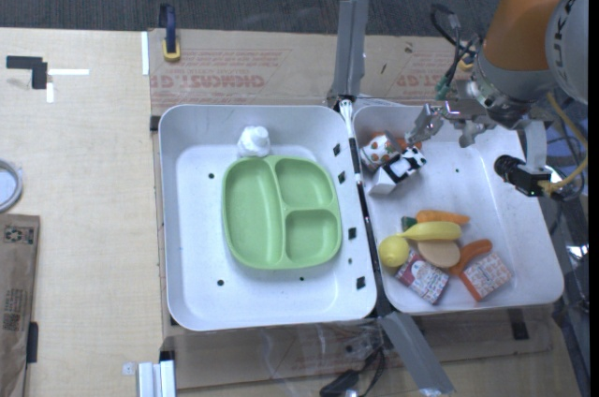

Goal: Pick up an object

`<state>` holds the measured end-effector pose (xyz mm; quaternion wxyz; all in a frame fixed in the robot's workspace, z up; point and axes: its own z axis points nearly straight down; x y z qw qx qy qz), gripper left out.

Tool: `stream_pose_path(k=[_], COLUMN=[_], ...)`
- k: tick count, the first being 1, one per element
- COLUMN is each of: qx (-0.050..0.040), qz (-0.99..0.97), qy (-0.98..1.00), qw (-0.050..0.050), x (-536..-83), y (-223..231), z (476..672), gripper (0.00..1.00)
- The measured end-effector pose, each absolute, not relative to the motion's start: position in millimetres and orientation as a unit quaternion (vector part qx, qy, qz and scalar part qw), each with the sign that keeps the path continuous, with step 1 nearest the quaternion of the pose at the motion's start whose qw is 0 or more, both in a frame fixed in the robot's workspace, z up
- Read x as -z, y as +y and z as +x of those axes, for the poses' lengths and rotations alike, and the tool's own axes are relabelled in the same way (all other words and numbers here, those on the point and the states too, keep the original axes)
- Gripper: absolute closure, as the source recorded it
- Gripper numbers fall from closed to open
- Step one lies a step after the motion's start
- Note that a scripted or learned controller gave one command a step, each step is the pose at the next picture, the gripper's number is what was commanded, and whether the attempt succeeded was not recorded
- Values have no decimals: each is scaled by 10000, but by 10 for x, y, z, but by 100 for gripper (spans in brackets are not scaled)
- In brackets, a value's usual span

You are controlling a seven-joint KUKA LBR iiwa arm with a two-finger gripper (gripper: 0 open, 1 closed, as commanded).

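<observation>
the arm comes in from 3 o'clock, and its gripper (447,119) hangs over the far edge of the right bin (524,287), at about 12 o'clock of that bin. whether it is open or closed cannot be told from here, and nothing is seen held in it.

the nearest thing to pick is a small black-and-white toy (404,166), just toward 7 o'clock from the gripper, touching a small orange-and-white toy (376,148) on its 10 o'clock side. both lie close to the divider between the bins. they look light and probably soft or hollow, so they should lift easily but may tip or slide; a hold across the black-and-white toy's narrow middle seems best, though the neighbour and the bin wall crowd that side.

toward 6 o'clock of the same bin lies a pile: a banana (432,231), a lemon (394,249), a carrot (445,218) and two red packets (487,274). these look like smooth plastic play food, light and stiff but rounded and slippery.

the left bin (187,217) holds a green divided plate (281,213) with a small white lump (254,140) at its 12 o'clock.
</observation>
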<state>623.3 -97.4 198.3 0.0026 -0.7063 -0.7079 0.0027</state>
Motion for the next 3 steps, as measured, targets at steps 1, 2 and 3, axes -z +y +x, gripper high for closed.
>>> stream_pose_path(k=[1, 2, 3], qx=[-26, -38, -19], qz=[-7235, -7242, -6485], qy=[-6903, -6896, -7612], qw=[36, 57, 23], x=[-922, -978, -1880], y=[-1241, -1245, -907], z=[5276, 5280, 5641], gripper=[0, 100, 100])
